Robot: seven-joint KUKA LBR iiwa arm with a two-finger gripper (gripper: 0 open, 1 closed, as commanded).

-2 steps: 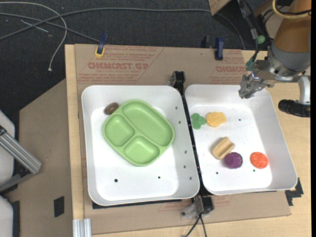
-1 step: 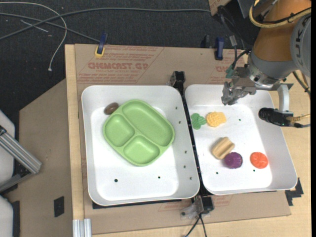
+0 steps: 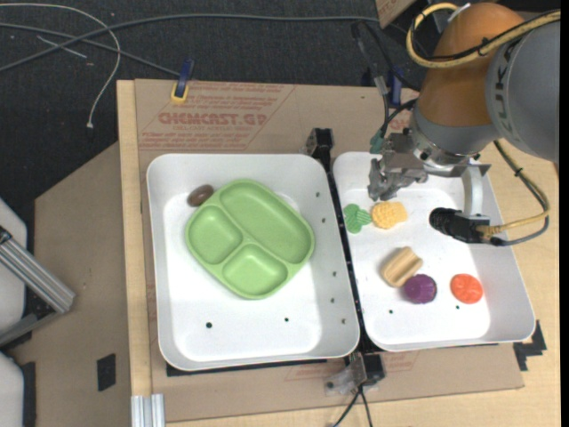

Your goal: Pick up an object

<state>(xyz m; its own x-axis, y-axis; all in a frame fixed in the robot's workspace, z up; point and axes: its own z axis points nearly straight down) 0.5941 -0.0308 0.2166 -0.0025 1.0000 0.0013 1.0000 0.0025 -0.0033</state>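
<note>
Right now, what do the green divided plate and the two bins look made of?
Green divided plate: likely molded plastic, matte with a soft sheen; uniform colour, rounded compartment ridges.
Left bin and right bin: probably thin formed plastic, smooth semi-gloss white, rounded rims; coated metal can't be ruled out.

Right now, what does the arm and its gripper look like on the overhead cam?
The arm is a bulky grey cylinder with a rounded orange band above the wrist. A yellow cable loops over the orange section. The gripper is small, grey metal, with dark wires running up beside it. A black cylindrical part with an orange-tipped lead hangs off a bracket beside the wrist.
</note>
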